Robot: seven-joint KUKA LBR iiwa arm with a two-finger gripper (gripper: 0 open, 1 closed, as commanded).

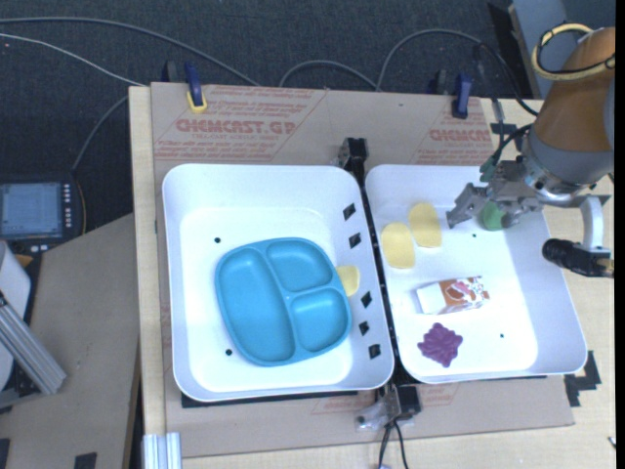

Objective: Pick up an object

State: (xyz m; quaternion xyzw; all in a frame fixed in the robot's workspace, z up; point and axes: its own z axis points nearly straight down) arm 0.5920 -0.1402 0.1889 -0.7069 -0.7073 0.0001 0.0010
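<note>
In the right bin (547,355), nearest the front, a purple cluster (440,343) is seen, with a small printed packet (452,295) just beyond it. Farther back, two pale yellow pieces (398,245) (425,225) lie side by side toward the bin's left. At the far right the gripper (485,206) is poised low over the bin; a small green object (491,217) is glimpsed right at it, but whether it is held, or how wide the tool stands, cannot be told.

For a sound pick, the tool should be centred on one isolated item and lowered squarely, clear of the bin's wall.

In the left bin (186,213), a blue divided tray (283,299) and a third yellow piece (348,279) beside it are kept apart by the divider.
</note>
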